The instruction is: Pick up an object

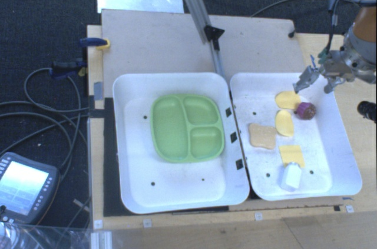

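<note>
Grey tool above right white bin
Its fingers stood apart, clamping nothing, just far of a small purple round object.

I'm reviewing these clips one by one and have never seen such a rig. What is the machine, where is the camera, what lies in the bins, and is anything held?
One camera looks down at a slant on a bench with two white bins. The left bin holds a green divided plate. The right bin holds small items: two yellow pieces, a purple ball, a tan slice, a yellow square and a white block. The machine is a robot arm reaching in from the right; its gripper hangs open above the right bin's far edge, holding nothing.
</note>
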Controlling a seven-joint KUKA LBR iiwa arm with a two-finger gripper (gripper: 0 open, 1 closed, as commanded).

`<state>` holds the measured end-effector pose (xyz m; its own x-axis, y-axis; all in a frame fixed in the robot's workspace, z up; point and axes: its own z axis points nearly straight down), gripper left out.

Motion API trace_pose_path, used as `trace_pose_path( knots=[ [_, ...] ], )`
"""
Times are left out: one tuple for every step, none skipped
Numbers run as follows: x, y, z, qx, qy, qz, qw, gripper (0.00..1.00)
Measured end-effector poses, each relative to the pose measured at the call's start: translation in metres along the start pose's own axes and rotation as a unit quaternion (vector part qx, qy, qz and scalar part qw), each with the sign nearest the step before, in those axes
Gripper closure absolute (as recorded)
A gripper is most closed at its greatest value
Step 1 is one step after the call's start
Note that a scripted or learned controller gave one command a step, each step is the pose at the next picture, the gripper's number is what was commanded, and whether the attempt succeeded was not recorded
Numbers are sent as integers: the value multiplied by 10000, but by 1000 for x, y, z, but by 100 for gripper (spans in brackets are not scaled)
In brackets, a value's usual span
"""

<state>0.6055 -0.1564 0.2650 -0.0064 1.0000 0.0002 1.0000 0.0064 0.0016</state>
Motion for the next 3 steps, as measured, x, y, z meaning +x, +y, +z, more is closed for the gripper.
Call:
trace_pose_path(
  knots=[
    [0, 0, 0, 0, 0, 0, 10000, 0],
    [4, -4, 62, 27, 3, 24, 10000, 0],
    [12, -5, 108, 23, 4, 21, 10000, 0]
  ],
)
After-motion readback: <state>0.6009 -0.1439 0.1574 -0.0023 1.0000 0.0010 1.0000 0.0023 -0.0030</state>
